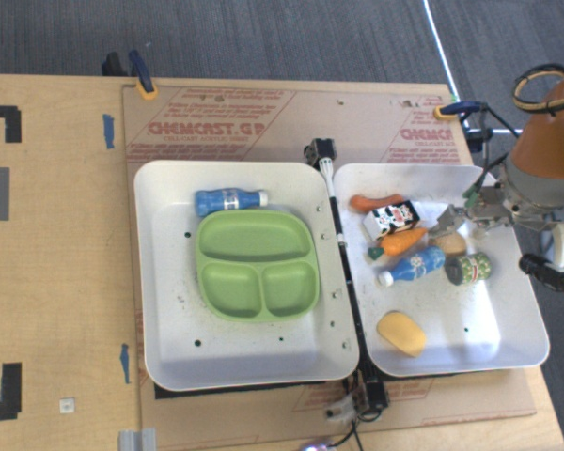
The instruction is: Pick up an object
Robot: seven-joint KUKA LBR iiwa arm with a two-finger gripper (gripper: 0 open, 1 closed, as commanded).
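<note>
Right, your gripper (454,222) was down in the right bin (508,346) among the clutter, grip unreadable, so you needed a clean close on the beige piece (450,244)

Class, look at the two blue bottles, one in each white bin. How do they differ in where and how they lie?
The left bottle lies alone above the green plate, level across the picture; the right bottle lies tilted.
The left bottle touches nothing but its bin; the right bottle sits crowded against the carrot and other small items.
Both are blue with white caps and lie on their sides.
</note>
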